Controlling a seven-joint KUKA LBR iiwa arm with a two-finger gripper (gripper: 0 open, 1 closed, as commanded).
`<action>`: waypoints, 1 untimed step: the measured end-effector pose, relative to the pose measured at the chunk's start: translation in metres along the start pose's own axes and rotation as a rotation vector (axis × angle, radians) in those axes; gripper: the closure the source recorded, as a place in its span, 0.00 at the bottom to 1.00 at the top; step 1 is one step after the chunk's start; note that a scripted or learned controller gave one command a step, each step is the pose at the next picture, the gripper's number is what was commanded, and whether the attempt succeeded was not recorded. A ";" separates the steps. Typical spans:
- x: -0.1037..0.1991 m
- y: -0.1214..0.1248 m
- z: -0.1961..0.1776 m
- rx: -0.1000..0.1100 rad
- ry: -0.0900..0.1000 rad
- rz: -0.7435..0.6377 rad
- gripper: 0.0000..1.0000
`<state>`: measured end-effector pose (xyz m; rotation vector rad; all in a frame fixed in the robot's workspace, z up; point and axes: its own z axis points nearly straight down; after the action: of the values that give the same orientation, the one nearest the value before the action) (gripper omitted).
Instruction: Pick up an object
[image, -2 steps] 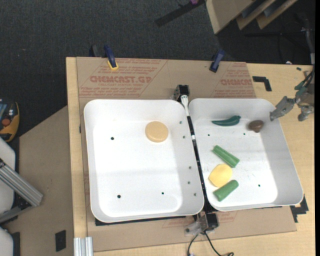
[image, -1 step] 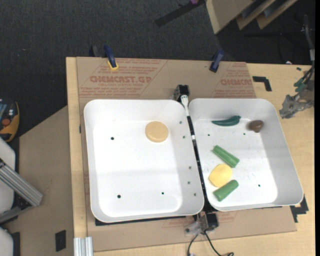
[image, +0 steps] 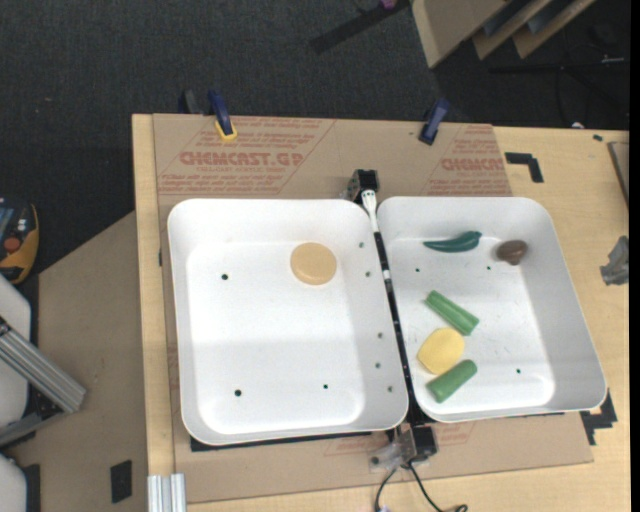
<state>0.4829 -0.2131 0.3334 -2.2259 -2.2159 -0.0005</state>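
In the left bin (image: 200, 300) a tan round disc (image: 314, 264) lies flat near the back right. The right bin (image: 560, 330) holds several items. A dark green pepper-shaped piece (image: 453, 241) lies near its back wall, with a small brown ball (image: 512, 252) to its right. A light green block (image: 451, 312) lies slanted in the middle. Just in front of it sits a yellow lump (image: 441, 350), and a green cylinder (image: 452, 380) touches the lump's front edge.
Both bins rest on a cardboard sheet (image: 150, 200) held by two blue clamps (image: 222, 115) (image: 434, 120) at the back. A black hinge strip (image: 385, 290) runs between the bins. A cable connector (image: 410, 448) sits at the front. A grey part (image: 616, 262) juts in at the right edge.
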 end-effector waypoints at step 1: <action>0.060 -0.004 0.002 0.001 0.001 -0.009 1.00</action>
<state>0.4793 -0.1534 0.3315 -2.2147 -2.2248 -0.0001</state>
